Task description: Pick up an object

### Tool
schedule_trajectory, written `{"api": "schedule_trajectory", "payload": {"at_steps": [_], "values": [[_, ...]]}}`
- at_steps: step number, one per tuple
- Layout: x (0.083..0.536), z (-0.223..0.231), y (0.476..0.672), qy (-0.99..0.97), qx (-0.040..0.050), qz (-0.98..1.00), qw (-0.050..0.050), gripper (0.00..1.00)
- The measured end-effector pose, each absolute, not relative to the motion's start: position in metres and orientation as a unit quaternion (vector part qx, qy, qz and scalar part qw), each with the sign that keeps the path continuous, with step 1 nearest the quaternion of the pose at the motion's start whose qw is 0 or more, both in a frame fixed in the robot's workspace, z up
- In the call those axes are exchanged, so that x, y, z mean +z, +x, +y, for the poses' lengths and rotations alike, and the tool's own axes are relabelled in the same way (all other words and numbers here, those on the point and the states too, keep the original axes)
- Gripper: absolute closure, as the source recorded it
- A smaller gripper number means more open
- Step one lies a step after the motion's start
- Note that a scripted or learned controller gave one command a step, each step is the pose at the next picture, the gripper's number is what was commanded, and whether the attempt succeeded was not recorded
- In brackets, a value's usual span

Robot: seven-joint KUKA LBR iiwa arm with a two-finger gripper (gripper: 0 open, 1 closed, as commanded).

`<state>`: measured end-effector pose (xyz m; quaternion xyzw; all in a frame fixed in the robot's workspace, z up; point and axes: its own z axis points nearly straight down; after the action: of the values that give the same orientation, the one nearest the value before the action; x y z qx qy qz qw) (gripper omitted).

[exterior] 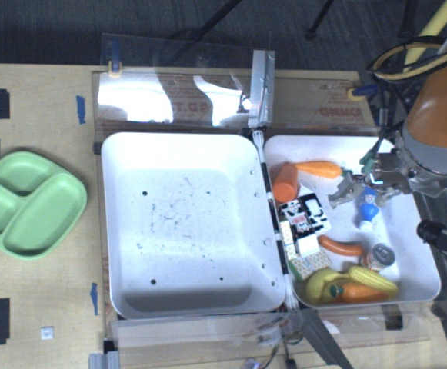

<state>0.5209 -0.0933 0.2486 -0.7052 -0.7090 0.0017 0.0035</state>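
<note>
My gripper point(365, 187) hangs over the back of the right bin point(427, 271), and its fingers point(341, 193) stand open. A small blue-and-white bottle point(368, 212) lies just below and in front of it, not held. In the same bin are an orange cup point(286, 181), a carrot point(320, 170), a black-and-white box point(305, 214), a red sausage point(340, 246), a small can point(381, 255), a corn cob point(372, 277) and a yellow pear point(318, 283).
The left bin point(185, 221) lies next to the right one, with a raised divider point(273, 206) between them. A green compartment plate point(28, 203) sits on the bench at far left. Cables point(408, 60) hang behind the arm at upper right.
</note>
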Motion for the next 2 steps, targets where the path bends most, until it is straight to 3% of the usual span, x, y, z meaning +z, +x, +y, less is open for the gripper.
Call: {"api": "schedule_trajectory", "payload": {"at_steps": [1, 2], "values": [[0.225, -0.156, 0.568, -0.793, 0.0012, -0.609, 0.001, 0.0], [0.13, -0.204, 0.6, -0.809, 0.0015, -0.588, 0.003, 0.0]]}}
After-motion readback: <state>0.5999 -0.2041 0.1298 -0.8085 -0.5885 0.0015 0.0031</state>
